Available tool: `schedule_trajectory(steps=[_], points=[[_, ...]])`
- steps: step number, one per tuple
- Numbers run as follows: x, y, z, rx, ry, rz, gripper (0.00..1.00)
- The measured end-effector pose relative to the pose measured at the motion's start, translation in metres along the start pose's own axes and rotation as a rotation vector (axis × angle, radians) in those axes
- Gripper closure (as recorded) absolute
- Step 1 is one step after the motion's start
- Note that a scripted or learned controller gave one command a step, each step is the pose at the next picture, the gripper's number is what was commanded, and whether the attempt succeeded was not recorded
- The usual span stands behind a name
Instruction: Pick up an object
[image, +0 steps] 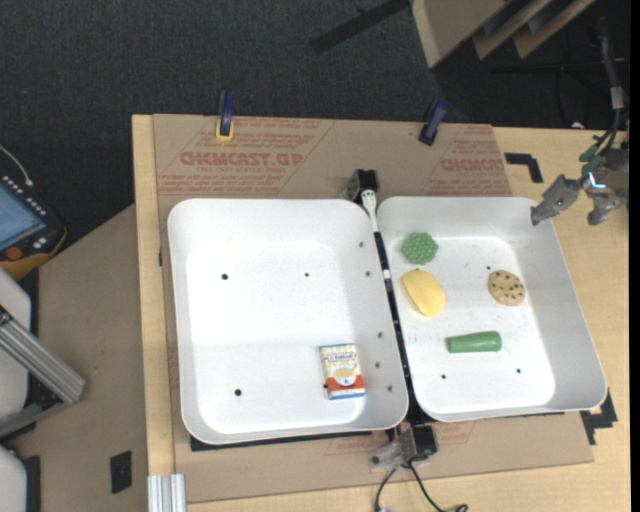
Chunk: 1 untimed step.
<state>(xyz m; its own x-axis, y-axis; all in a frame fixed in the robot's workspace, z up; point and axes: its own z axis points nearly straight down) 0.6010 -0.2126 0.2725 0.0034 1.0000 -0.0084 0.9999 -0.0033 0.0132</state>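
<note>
The right bin (560, 330) holds a bumpy green round piece (420, 247), a yellow oval object (424, 293), a brown cookie (507, 288) and a green cylinder (473, 342) lying flat. In the left bin (200, 300) a small orange, white and blue box (342, 371) sits near the front right corner. My gripper (575, 208) hangs at the far right, above the right bin's back right corner, open with nothing between its fingers. It is well apart from every object.
The two bins sit side by side on a brown cardboard sheet (300, 150), held by a yellow clamp (226, 117) and a blue clamp (434, 122) at the back. A black bracket (364, 185) joins the bins at the back.
</note>
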Motion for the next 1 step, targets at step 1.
schedule_trajectory(steps=[1], points=[[-0.0099, -0.0357, 0.1431, 0.028, 0.013, 0.000, 0.00]])
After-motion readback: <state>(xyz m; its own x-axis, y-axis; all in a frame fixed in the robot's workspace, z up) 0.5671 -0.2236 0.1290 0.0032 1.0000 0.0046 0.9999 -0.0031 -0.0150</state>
